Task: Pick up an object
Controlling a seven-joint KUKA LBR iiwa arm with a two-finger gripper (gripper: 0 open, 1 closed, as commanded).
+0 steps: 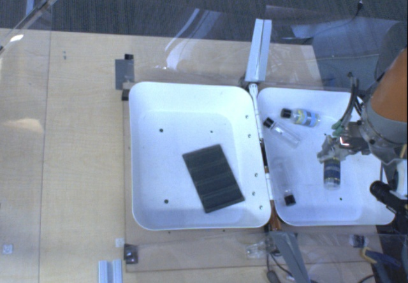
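My gripper (pixel 333 151) hangs over the right part of the right bin (pixel 312 211), coming in from the right edge. Just below it in the view lies a small bottle with a blue label (pixel 331 175), close to or touching the gripper's tip. Further back in the same bin are a small bottle with a blue and yellow label (pixel 301 116), a clear vial with a dark cap (pixel 280 131), and a small black piece (pixel 289 199) near the front. A dark grey flat rectangular pad (pixel 213 178) lies slanted in the left bin (pixel 146 148).
The arm's grey body with the orange band (pixel 389 100) covers the right bin's right rim. A metal bar (pixel 258 52) stands behind the seam between the bins. A black bracket (pixel 125 72) sits at the left bin's back left corner.
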